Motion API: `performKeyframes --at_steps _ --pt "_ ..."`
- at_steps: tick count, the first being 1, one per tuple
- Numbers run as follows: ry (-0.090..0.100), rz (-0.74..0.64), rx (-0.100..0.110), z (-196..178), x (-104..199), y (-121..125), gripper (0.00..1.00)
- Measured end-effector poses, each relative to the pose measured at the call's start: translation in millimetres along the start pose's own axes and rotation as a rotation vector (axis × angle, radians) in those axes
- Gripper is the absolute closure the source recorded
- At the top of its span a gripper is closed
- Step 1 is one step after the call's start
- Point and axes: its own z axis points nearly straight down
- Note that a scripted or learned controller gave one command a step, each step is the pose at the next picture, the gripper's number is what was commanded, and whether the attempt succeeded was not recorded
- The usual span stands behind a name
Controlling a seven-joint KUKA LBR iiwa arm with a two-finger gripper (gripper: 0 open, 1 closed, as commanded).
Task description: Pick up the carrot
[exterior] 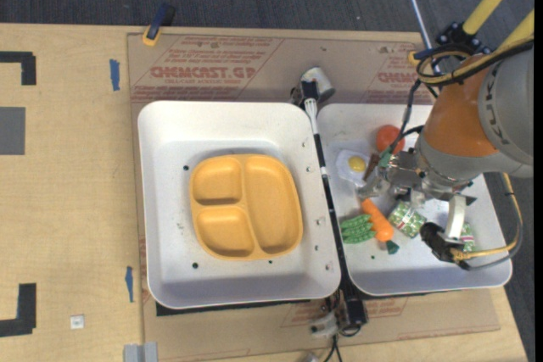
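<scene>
carrot (377,219) lies in the right bin (488,271), toward its left-centre, slanted with the orange body running from upper left to lower right; a green piece (357,228) sits just beside it on the left, possibly its leafy top, cannot tell if joined. judged a toy: light, stiff, smooth plastic skin, likely slippery, tapered. best hold looks like mid-body across the narrow width, fingers square to the long axis, so it does not squirt out toward the thin end.

other clutter near: fried egg piece (354,164) above it, red-orange item (388,136) further up, green-white packet (408,219) just right of the carrot.

gripper (405,182) hangs over the right bin, above and right of the carrot, close to the packet. finger spread cannot be told; hardware is tangled with clutter from this angle. nothing seen pinched.

left bin (161,127) holds 1 yellow divided plate (246,205) with 3 sections.
</scene>
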Motion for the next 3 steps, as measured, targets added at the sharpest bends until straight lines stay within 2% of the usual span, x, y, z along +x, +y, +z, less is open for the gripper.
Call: performKeyframes --at_steps 1,2,3 --pt "-0.002 -0.089 -0.005 25 -11 -35 0.00" --pt "-0.001 -0.113 -0.005 25 -13 -61 0.00" --pt "-0.001 -0.112 -0.009 14 -13 -59 1.00"
